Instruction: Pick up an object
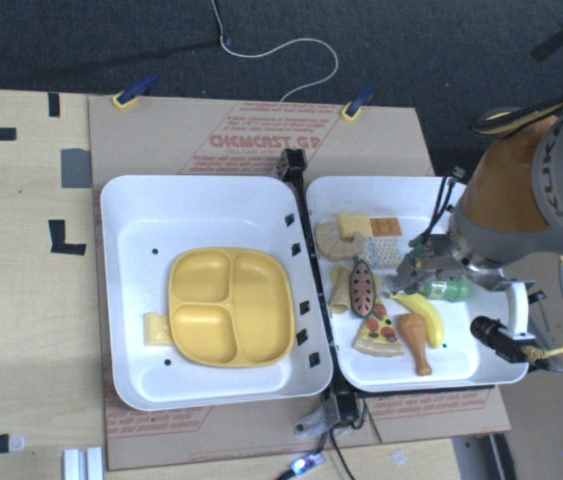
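The right bin [361, 190] holds toy food: a yellow banana [425, 316], a brown drumstick [415, 342], a pizza slice [378, 334], a watermelon slice [363, 288], a cheese block [353, 227], a cracker [386, 227], a tan cookie [329, 237] and a bread piece [341, 288]. A green item [448, 290] lies beside the banana. My gripper [411, 273] hangs low over the bin's right half, just above the banana's top end. The arm's body hides part of the bin behind it.
The left bin [131, 203] holds a yellow divided plate [231, 305] with a small yellow block [156, 328] at its left. A black divider [306, 268] runs between the bins. Cardboard [261, 138] lies under both, with a white cable [281, 53] behind.
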`<control>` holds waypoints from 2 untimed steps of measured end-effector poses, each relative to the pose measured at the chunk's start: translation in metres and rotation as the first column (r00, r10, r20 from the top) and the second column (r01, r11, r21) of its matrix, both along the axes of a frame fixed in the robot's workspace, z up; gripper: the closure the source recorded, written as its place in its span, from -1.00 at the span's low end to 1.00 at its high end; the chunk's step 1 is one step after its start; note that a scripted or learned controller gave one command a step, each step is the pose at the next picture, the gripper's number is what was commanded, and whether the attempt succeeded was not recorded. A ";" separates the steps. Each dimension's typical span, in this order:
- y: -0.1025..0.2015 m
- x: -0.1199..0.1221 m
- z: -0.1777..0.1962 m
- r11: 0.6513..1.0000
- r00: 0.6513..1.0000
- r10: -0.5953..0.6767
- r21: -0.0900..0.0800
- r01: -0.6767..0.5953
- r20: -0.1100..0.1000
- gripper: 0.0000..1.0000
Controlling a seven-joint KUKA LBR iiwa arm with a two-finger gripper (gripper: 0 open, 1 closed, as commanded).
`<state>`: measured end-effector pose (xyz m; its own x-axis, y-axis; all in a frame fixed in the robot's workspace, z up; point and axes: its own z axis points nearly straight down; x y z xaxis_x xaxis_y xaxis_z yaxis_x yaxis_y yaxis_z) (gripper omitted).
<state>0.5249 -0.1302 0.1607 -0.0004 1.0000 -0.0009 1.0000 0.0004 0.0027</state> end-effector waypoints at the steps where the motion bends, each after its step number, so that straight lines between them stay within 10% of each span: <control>1: -0.007 -0.006 0.055 1.000 1.000 0.000 0.000 0.000 0.001 1.00; 2: -0.007 -0.006 0.064 1.000 1.000 0.001 0.001 -0.001 -0.003 1.00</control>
